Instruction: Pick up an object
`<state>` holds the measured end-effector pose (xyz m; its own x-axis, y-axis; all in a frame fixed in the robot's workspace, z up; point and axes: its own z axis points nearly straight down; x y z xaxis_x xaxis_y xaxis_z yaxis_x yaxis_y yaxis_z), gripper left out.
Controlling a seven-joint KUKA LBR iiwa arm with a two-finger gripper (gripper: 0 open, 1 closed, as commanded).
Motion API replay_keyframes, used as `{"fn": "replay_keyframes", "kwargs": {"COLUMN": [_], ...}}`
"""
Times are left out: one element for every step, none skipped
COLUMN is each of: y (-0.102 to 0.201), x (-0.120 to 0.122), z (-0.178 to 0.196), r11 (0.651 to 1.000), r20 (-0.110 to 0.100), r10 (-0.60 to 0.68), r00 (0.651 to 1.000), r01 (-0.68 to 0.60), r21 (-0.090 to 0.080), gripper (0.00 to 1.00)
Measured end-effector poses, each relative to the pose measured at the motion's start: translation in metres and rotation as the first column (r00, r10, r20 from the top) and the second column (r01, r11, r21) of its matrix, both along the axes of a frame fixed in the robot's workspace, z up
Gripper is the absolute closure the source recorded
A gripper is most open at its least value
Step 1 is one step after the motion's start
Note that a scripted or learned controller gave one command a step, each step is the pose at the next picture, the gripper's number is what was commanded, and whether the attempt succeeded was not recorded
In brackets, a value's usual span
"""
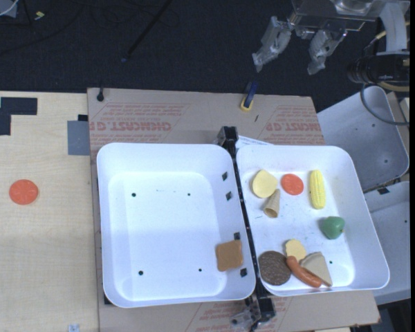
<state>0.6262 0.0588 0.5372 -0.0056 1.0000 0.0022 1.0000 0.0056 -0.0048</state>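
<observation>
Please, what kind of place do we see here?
Probably a robotics lab bench set up for grasping trials. A gripper hangs above two white bins, the right bin holds toy food such as a corn cob, and cables trail behind.

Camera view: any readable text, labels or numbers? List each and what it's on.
"CHEMCAST" in red, upside down in this view, on the brown board under the bins, left of the clip.
"CHEMCAST" again, partly seen, on the same board's top right part.
Red print on the board's bottom edge: cut off, not readable.
Toy foods and both white bins: no text seen.
</observation>
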Motion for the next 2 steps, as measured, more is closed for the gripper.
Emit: {"fn": "replay_keyframes", "kwargs": {"y": [0.080, 0.192], "x": [-0.009, -0.053], "z": [0.000, -0.026], "r11": [1.000, 1.000], "r20": [0.002, -0.003], "r10": [0.001, 0.005], "r00": [1.000, 1.000], "r01": [-0.001, -0.005], "r21": [0.000, -0.001], "gripper": [0.00, 0.00]}}
